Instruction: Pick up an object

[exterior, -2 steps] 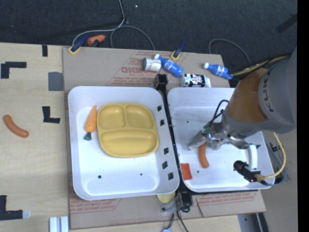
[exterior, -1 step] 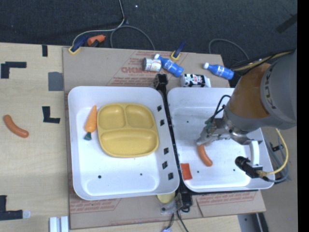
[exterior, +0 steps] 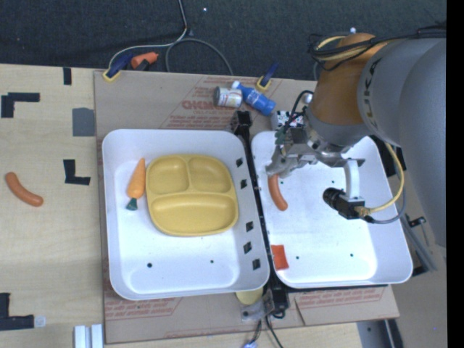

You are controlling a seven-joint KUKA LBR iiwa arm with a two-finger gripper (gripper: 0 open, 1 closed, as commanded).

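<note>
Hand (exterior: 284, 162) hovers over right bin (exterior: 377, 267) near its left wall, just above the sausage (exterior: 277, 193) lying there, evidently lined up for a grab; finger spread cannot be told.

Grey arm (exterior: 413, 100), orange wrist band, yellow cable looping, black connector, metal tool (exterior: 284, 164).
</note>
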